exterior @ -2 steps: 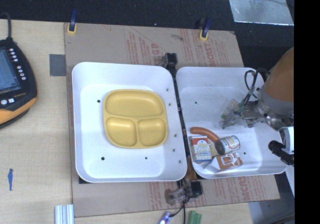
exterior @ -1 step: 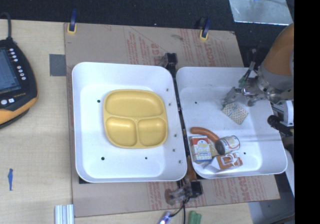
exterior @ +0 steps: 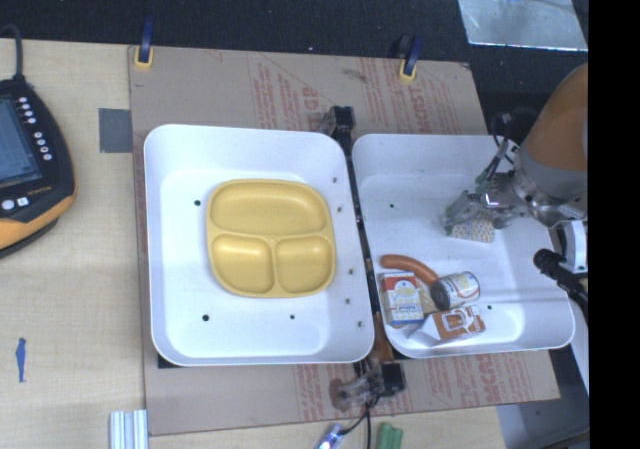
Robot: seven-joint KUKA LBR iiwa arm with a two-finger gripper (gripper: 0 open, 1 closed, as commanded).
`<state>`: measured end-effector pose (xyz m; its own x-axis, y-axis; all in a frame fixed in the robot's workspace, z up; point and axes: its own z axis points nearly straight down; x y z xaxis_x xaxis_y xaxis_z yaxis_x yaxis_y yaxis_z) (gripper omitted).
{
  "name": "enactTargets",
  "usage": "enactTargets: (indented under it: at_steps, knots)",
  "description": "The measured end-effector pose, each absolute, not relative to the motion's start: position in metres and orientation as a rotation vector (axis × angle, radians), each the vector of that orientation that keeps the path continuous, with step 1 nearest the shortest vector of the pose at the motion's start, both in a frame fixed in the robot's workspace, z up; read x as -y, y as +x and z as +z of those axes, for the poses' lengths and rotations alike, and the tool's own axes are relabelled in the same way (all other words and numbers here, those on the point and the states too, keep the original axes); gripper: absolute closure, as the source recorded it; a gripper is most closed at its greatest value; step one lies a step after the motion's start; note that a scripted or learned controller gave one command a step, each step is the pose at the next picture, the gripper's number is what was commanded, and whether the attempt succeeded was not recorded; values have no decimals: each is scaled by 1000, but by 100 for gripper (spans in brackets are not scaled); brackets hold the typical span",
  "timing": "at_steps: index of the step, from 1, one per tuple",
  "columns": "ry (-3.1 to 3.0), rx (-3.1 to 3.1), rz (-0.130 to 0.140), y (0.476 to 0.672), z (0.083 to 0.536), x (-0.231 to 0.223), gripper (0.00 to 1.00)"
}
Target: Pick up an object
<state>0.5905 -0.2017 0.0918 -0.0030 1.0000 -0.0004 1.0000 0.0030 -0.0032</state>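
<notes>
My gripper reaches into the right bin from the right, its metal fingers low over a small tan waffle-textured piece. The fingers touch or straddle that piece, and their state is hidden by glare. Nearer the bin's front lie a red-orange sausage, a small tin can on its side, a red and white carton, and an orange and white packet. The grey arm with its orange band fills the bin's right side.
The left bin holds a yellow three-compartment plate. A black and orange teach pendant lies on the bench at far left. Clamps join the bins at the back and front.
</notes>
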Motion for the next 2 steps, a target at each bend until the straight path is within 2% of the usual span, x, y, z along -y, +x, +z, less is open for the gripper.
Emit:
enactTargets:
  at_steps: [1, 2]
  knots:
    - [-2217, 2225, 1, 643, 92, 212, 0]
    - [-2215, 2224, 5, 585, 92, 176, 0]
